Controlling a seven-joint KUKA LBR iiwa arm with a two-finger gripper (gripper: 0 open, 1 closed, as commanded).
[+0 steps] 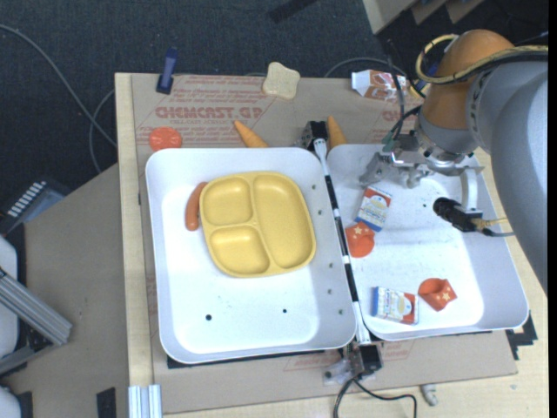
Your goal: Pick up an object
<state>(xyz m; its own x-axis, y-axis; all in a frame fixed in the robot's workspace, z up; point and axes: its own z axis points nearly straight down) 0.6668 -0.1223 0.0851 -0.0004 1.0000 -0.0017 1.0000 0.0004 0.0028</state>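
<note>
Nearest you, at the front of the right bin [474,264], a flat carton [394,305] printed in white, blue and red is lying on its side. A small red piece [437,293] is sitting just to its right. A little farther in, a red-orange round piece [359,240] is resting close against that bin's left wall. A small white carton [375,207] with red and blue print is lying just behind it, touching it or nearly so.

In the left bin [261,320], a yellow three-compartment plate [258,223] is sitting toward the back. A sausage [192,205] is lying along the plate's left edge.

The hand [393,165] is hanging over the back of the right bin, just beyond the small white carton. You cannot tell how far it is open or whether it has hold of anything.

Beyond the bins, on the desk [209,111], you are seeing:
- a carrot [251,134] lying near the left bin's far rim
- an orange disc [164,138] sitting at that bin's far left corner
- a bread slice [281,79], a blue item [166,70] and another carton [374,83] lying along the far edge
</note>
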